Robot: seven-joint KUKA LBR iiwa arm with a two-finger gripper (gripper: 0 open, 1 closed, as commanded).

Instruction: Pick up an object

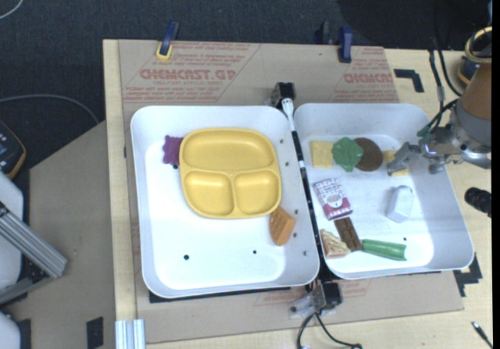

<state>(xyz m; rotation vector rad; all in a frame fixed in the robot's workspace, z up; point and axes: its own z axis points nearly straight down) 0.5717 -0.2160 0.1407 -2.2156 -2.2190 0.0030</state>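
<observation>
My gripper [417, 162] hovers over the right side of the right bin [445, 219], open, with nothing between its fingers. Just left of it lie a brown round cookie [369, 154], a green leafy piece [347, 153] and a yellow cheese square [321, 154]. A white lump [400, 203] sits below the gripper. Further toward the front are a red-and-white packet [331, 196], a dark chocolate bar [348, 233], a tan wedge [333, 243] and a green pod [383, 248].
The left bin [152, 207] holds a yellow divided plate [230, 172], a purple piece [171, 149] at its left edge and a brown cracker [282, 226] at its lower right. A black divider strip [300, 176] separates the bins.
</observation>
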